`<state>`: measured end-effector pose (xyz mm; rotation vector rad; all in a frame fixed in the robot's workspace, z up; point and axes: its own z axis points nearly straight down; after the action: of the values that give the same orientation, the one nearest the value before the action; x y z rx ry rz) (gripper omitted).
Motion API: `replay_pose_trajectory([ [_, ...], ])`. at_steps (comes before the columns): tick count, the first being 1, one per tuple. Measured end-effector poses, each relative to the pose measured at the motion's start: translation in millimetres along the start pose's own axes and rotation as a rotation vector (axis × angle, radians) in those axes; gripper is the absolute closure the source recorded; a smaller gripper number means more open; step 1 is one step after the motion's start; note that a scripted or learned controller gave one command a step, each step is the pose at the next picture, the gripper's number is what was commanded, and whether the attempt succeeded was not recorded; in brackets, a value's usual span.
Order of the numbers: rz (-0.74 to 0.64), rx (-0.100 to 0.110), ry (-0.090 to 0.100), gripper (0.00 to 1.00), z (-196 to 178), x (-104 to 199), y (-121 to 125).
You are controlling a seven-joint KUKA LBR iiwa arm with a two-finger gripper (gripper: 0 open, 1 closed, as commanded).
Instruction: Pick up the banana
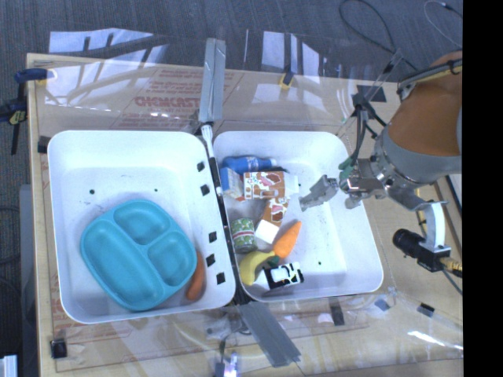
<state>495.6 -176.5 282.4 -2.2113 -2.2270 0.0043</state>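
Gripper above the right bin, banana not yet reached.

The gripper hangs with nothing between its jaws; how wide they stand I cannot tell. The banana lies below and left of it, near the right bin's front corner, just beside the carrot, half hidden among small items, long axis unclear.

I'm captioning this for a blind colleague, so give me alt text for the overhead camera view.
A grey robot arm reaches from the right, its gripper over the right white bin, apart from the banana lying near the bin's front beside a carrot, small cartons and a can. The left white bin holds a blue divided plate.
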Motion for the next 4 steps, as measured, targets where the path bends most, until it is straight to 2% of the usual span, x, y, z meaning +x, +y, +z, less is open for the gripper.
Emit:
replay_pose_trajectory([
  [1, -0.035, -0.001, 0.0, 0.0, -6, 11, 65],
  [2, -0.039, 0.002, 0.0, 1.0, -15, 11, 65],
  [3, -0.039, 0.002, -0.001, 0.0, -15, 11, 65],
  [4, -0.14, 0.002, 0.0, 0.0, 99, 59, 25],
])
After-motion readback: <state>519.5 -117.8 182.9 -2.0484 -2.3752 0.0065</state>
